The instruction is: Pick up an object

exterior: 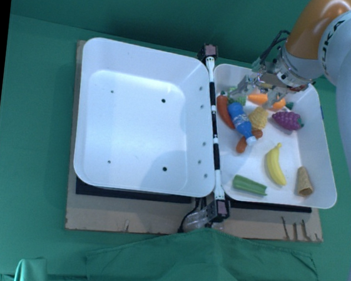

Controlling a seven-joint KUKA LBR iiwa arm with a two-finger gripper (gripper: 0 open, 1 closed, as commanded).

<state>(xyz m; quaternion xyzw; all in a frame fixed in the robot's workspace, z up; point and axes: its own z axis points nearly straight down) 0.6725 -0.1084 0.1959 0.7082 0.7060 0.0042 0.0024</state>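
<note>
The claw hangs low over the upper part of the right bin, near the top right of the frame; I cannot tell from here if it is spread or pressed together, and I see nothing pinched in it.

The toys are packed close under it; the carrot lies right below the claw, with its long side going left to right across the frame; the corn sits just below that, and the blue bottle lies just to the lower left, slanting down toward the right; the grapes are just to the lower right. I think the carrot is the one it will try for, since it is nearest; the claw would need to close across the carrot's thin side, not along it.

Further down the frame there is more room; the banana, the cone and the green pod lie well apart from each other and from the pile.

The left bin is a smooth white tray at the centre left; both bins rest on a dark mat and a brown board on the green surface; a green cloth is bunched at the bottom of the frame.
</note>
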